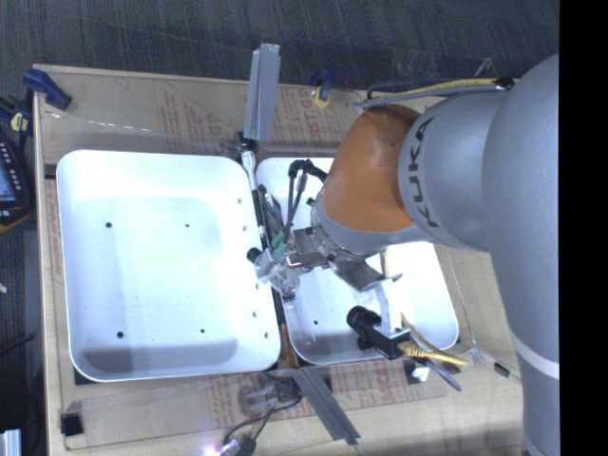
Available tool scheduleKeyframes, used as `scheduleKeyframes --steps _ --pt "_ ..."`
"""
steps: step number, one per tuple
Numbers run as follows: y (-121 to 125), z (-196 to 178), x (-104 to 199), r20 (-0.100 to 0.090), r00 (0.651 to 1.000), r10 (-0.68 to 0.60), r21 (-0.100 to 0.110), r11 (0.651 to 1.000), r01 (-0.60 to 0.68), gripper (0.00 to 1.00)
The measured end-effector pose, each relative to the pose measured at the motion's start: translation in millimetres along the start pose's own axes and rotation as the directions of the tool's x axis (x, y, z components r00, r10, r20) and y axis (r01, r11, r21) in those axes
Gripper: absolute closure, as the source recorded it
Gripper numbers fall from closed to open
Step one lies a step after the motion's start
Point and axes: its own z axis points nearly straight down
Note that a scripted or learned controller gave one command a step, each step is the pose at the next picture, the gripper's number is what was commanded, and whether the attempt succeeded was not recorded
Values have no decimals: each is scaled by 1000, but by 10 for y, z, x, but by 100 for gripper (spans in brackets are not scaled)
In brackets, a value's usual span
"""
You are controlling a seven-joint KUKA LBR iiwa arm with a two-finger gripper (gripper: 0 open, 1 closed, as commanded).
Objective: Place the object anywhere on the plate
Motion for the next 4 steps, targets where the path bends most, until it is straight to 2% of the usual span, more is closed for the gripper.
scheduleKeyframes --steps 1,2,3,4 --pt "243 -231 726 0 919 395 -2 919 -395 100" --pt "21 -19 1582 2 944 331 -1 944 -331 100" --pt "137 673 2444 4 872 490 2 872 -490 100" --pt "67 -724 1878 -1 821 571 -2 821 -571 100"
